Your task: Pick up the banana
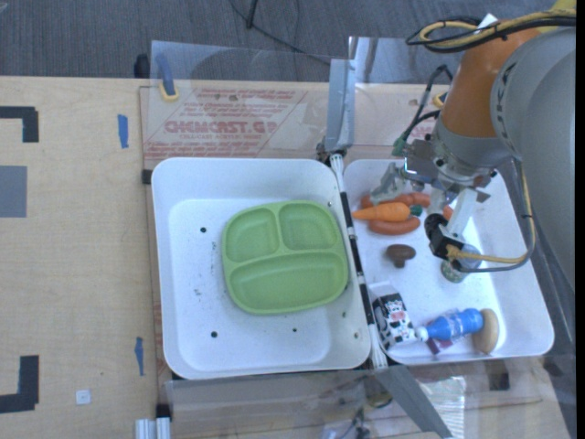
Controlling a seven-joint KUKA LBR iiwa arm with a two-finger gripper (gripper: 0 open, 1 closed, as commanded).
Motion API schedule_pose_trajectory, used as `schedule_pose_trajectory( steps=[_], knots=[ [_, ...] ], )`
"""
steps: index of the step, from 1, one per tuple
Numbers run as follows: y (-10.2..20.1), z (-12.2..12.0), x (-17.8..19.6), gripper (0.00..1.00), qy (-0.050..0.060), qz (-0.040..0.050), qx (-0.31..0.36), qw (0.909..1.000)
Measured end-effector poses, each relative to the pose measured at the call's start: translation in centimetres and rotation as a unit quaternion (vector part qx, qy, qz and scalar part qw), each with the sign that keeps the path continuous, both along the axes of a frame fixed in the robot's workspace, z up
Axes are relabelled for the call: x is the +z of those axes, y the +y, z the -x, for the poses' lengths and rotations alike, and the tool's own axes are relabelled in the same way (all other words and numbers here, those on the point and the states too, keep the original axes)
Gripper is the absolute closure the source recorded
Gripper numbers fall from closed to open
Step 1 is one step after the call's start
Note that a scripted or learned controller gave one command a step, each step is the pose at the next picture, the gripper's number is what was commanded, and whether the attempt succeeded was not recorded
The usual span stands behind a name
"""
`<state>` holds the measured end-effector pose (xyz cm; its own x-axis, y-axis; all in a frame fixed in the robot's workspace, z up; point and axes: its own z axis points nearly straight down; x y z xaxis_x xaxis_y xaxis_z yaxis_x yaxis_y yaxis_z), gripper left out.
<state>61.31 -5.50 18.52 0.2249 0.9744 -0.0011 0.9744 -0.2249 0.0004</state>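
Observation:
My gripper (398, 183) hangs low over the far left part of the right bin (517, 293), under the arm's orange-banded wrist (471, 90). It sits right above an orange carrot (384, 212) and a reddish-brown sausage (396, 227), and its body hides what lies directly beneath it. A second orange piece (418, 199) peeks out beside the gripper. I cannot make out how the gripper stands from this angle.
The right bin also holds a small brown lump (399, 255), a milk carton (391, 316), a blue bottle (452, 324) and a tan rounded item (487, 329). A green divided plate (285, 256) lies in the left bin (183, 245). A black cable (457, 256) loops below the wrist.

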Motion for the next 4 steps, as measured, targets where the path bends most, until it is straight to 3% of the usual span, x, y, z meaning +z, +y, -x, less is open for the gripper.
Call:
schedule_pose_trajectory(
  steps=[1, 2, 3, 4],
  knots=[
    [8.3, -1.9, 0.0, 0.0, -0.001, 0.0002, 0.08, 0.9968],
    [11.9, -2.5, -5.5, 0.0, -0.009, 0.008, 0.052, 0.9986],
    [5.4, 1.0, 0.0, 0.0, 0.001, -0.0005, 0.229, 0.9734],
    [4.1, 4.0, -0.1, 0.0, 0.001, -0.001, 0.201, 0.9795]
  ],
)
